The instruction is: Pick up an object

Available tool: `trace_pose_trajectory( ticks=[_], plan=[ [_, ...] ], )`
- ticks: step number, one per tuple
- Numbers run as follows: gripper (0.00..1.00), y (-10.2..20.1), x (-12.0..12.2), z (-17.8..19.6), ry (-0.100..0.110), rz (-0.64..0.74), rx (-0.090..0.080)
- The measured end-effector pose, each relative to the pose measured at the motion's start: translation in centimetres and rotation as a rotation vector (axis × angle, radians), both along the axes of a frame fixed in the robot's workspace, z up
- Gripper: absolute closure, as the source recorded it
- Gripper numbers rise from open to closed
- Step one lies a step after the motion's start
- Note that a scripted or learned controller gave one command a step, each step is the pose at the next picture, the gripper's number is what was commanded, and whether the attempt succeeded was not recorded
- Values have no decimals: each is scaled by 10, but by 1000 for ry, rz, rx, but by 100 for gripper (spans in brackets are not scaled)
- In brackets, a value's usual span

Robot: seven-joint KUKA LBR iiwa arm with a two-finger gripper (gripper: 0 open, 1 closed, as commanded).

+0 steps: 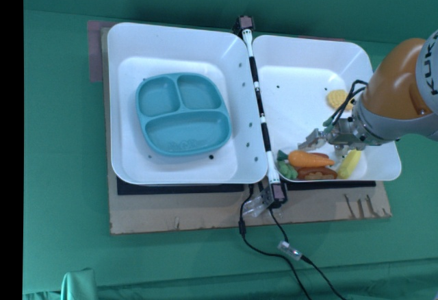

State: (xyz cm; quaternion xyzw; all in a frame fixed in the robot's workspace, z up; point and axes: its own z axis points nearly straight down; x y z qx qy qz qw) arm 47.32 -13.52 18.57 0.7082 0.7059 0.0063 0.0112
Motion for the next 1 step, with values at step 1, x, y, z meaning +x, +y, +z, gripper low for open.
trace_pose_trajectory(
  ticks=[1],
  plan=[
    [100,-2,1,12,-6,-4,-3]
  ],
)
